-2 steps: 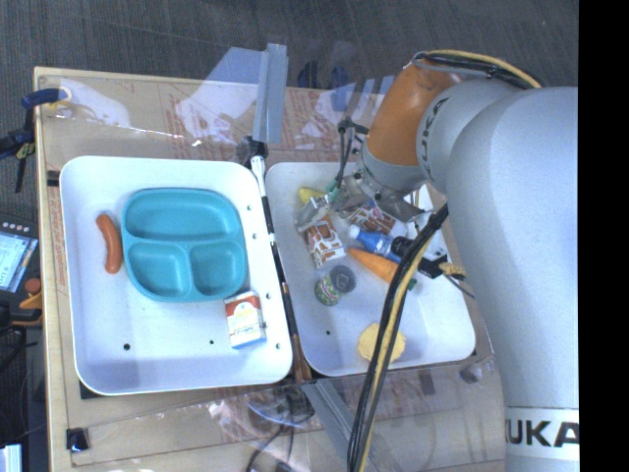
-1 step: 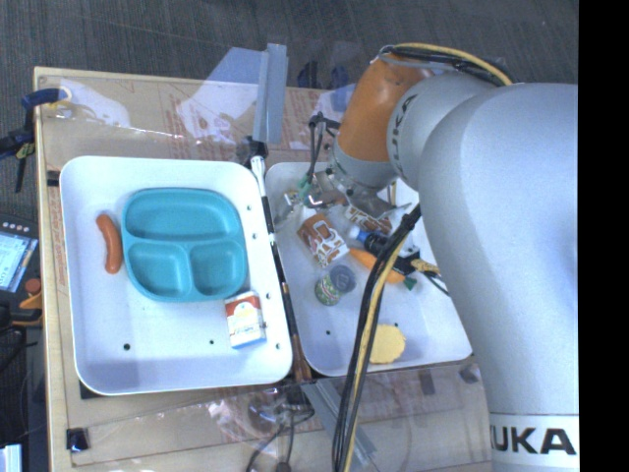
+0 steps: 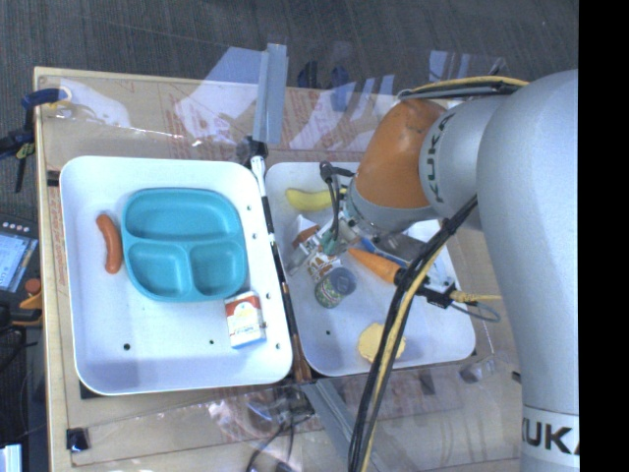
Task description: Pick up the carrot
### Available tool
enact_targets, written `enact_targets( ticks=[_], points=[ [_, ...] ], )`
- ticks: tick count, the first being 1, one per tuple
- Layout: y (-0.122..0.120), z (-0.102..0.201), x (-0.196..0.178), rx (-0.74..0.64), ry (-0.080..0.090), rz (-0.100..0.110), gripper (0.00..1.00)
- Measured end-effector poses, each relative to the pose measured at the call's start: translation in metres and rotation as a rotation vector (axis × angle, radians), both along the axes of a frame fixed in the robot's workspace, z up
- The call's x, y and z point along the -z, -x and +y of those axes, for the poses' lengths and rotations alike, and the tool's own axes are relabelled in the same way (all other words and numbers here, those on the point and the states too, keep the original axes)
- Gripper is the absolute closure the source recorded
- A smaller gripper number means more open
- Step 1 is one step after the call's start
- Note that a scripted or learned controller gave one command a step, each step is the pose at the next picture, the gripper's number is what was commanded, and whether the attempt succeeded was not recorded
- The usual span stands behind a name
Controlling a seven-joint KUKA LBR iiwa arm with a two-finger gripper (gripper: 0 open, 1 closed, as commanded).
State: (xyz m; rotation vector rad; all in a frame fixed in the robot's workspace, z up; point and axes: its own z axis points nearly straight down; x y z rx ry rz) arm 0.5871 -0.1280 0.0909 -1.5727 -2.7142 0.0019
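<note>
The carrot (image 3: 376, 263) is a short orange stick lying in the right bin (image 3: 447, 337), just below the arm's wrist. It points down to the right, and its upper left end is partly hidden by the wrist. My gripper (image 3: 322, 251) hangs low over the middle of the right bin, just left of the carrot and above a small round can (image 3: 337, 286). The arm's orange band and grey body cover the bin's back right part.
A yellow banana (image 3: 308, 200) lies at the back of the right bin, and a pale yellow round piece (image 3: 377, 342) lies near its front. The left bin (image 3: 88, 342) holds a teal divided plate (image 3: 187, 241), a sausage (image 3: 110, 243) and a small red and white box (image 3: 244, 320). Cables trail from the arm across the right bin's front.
</note>
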Motion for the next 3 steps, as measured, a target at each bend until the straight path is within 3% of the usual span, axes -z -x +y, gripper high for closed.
enact_targets(
  ticks=[1,2,3],
  points=[
    [-0.07,-0.04,0.0,0.211,0.002,-0.004,0.0],
    [-0.049,0.01,-0.001,0.082,0.006,-0.004,0.0],
    [0.0,-0.006,0.0,0.069,0.001,-0.001,0.0]
  ],
)
